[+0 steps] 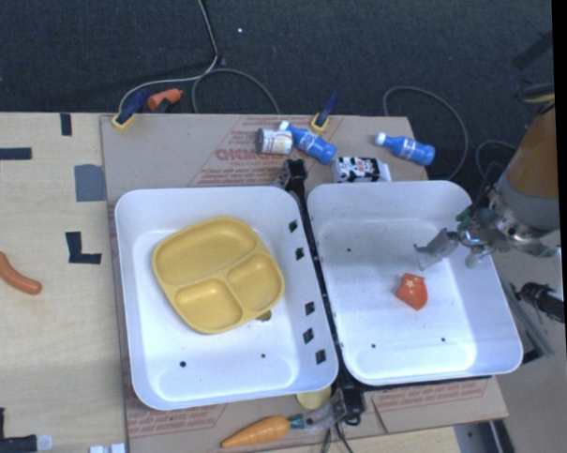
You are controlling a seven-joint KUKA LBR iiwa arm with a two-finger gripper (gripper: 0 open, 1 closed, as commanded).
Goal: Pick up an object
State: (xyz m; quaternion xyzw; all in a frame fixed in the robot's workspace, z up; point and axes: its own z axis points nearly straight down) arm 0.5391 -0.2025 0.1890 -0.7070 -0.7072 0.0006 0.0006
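Observation:
A small red-orange fruit-like object (412,290) lies in the right white bin (364,358), a little right of its middle. My gripper (444,254) hangs over the same bin's right side, up and to the right of the red object and apart from it. Its fingers (433,248) look spread, with nothing between them. A yellow divided plate (218,273) rests in the left white bin (215,383).
Behind the bins, on the cardboard, lie two blue bottles (313,144) (407,150), a white bottle (275,139) and a black-and-white item (361,169). A carrot (258,431) lies in front of the bins. A sausage (16,273) sits far left on the bench.

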